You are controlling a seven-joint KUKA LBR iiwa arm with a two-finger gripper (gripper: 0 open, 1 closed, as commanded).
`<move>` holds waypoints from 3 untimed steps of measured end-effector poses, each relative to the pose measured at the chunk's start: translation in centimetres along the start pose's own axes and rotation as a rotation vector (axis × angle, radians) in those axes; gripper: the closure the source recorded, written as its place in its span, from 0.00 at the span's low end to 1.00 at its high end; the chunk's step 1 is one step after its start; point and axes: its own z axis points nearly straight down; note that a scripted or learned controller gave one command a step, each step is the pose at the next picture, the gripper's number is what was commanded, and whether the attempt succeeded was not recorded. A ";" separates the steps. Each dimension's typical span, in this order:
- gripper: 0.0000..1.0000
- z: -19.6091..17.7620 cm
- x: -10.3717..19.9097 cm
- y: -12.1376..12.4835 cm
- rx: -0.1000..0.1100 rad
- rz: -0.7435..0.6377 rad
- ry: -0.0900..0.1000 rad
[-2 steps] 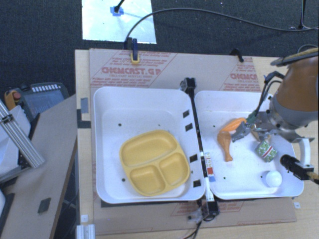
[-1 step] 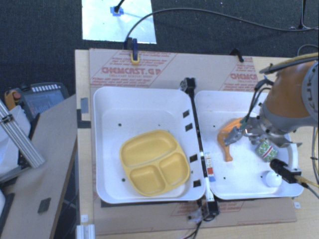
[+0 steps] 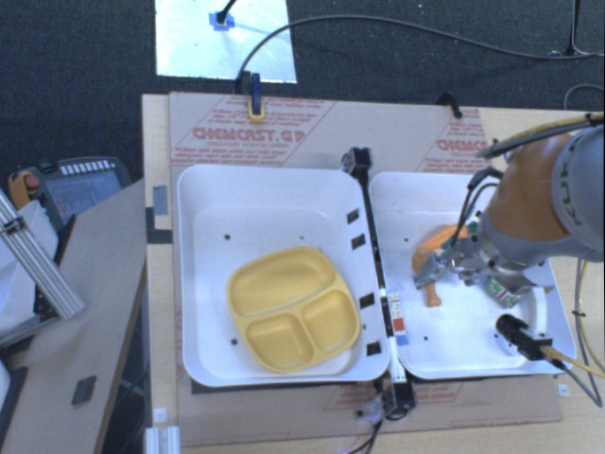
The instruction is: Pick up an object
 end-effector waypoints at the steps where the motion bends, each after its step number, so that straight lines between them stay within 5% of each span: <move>1: 0.00 2.7 0.0 0.0 -0.001 0.000 0.000; 2: 1.00 1.5 0.0 0.1 -0.005 0.000 -0.001; 3: 1.00 -3.9 -1.1 0.0 -0.009 0.001 -0.003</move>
